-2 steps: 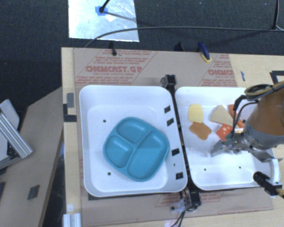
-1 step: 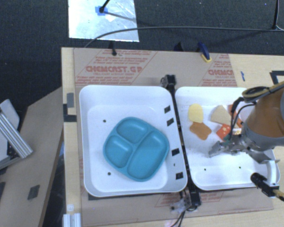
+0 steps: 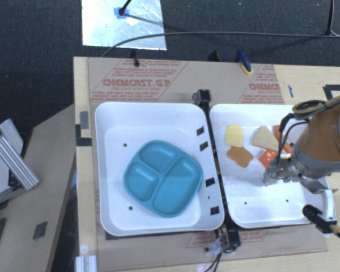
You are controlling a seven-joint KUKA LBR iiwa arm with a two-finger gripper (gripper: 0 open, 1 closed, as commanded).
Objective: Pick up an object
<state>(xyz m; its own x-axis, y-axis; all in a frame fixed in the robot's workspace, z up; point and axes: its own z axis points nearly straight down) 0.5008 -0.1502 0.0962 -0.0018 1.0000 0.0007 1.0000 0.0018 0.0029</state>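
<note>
We locate the hand (image 3: 270, 177) low inside the right bin (image 3: 260, 215), at the end of the grey arm (image 3: 323, 146) that enters from the right with its orange band above the wrist. We cannot tell from this angle how the hand is set, since the wrist body covers much of it and the tip is small and dark against the white floor.

The nearest object is an orange-red piece (image 3: 268, 156), just above and beside the hand and partly covered by the arm. We cannot tell whether the two touch. Directly above that piece lies a pale tan wedge (image 3: 264, 137). To the left of the hand, near but apart from it, sits a brown block (image 3: 240, 156), and a yellow rounded piece (image 3: 234, 135) lies touching the upper edge of that block. All four objects rest on the bin floor in its upper half.

Further left, across the black divider, the left bin (image 3: 116, 146) holds a blue sectioned plate (image 3: 163, 177), well apart from the hand. Both bins rest on a cardboard sheet (image 3: 158, 81) covering the counter (image 3: 54, 169).
</note>
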